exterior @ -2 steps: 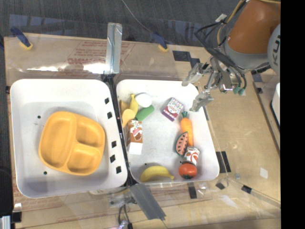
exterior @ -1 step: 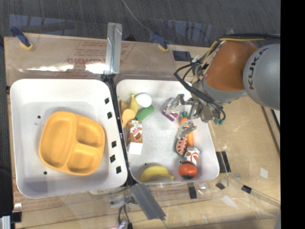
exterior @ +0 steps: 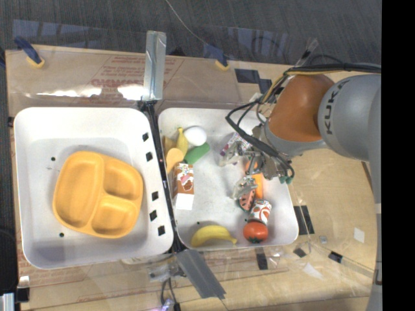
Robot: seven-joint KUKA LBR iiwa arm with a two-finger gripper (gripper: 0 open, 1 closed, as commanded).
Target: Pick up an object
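Camera view, cardboard-covered bench [exterior: 78,70], two white bins [exterior: 39,125], dark carpet [exterior: 78,5] beyond.

Tray [exterior: 97,193] in left bin [exterior: 26,173]; banana [exterior: 211,234] in right bin [exterior: 214,206].

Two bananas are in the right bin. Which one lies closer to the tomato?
The banana at the bin's near edge, lying flat just left of the tomato. The other banana is far up by the white egg.

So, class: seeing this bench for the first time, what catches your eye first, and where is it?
The yellow divided tray lying alone in the left bin stands out first. Next comes the grey arm's orange band over the right bin, above a clutter including a banana and tomato.
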